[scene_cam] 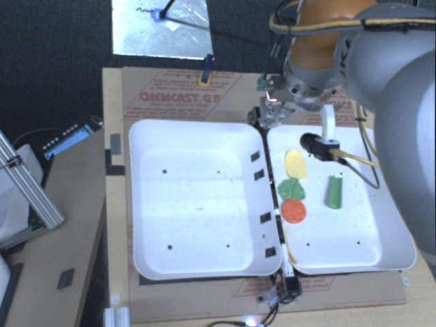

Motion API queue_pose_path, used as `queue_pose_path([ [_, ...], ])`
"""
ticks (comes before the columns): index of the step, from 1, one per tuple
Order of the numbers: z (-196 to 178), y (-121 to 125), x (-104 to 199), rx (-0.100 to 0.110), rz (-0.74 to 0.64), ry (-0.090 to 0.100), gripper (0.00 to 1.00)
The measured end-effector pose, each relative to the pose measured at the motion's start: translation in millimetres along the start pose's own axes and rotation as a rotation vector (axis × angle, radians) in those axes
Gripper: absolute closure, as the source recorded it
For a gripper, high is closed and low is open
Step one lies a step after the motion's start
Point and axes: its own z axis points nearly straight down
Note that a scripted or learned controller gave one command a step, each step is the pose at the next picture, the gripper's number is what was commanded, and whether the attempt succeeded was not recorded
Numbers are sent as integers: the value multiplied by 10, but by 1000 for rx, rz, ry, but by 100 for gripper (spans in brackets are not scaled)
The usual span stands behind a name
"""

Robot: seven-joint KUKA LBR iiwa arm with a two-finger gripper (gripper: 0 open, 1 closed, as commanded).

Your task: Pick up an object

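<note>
Above the right bin point(354, 251), our gripper point(274, 111) hangs, grip state unreadable; the yellow piece point(295, 163), green leaf point(291, 189) and red disc point(293, 212) crowd together, risking a misgrasp.

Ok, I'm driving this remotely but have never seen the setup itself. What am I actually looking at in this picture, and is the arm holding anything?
This is one fixed camera above the bench, looking down at a slant. The big grey arm with the orange band is the robot, reaching in from the right. Its gripper hangs near the far edge where the two bins meet; I see nothing held in it.

On the bench sit two shallow white bins. The left white bin is beside the right white bin, which holds a pale yellow oval piece, a dark green leafy piece, a round red-orange disc and an upright-looking green block.
</note>
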Motion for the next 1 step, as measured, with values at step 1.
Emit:
queue_pose_path([
  [1, -1319, -18, 331, -21, 5, -2, 100],
])
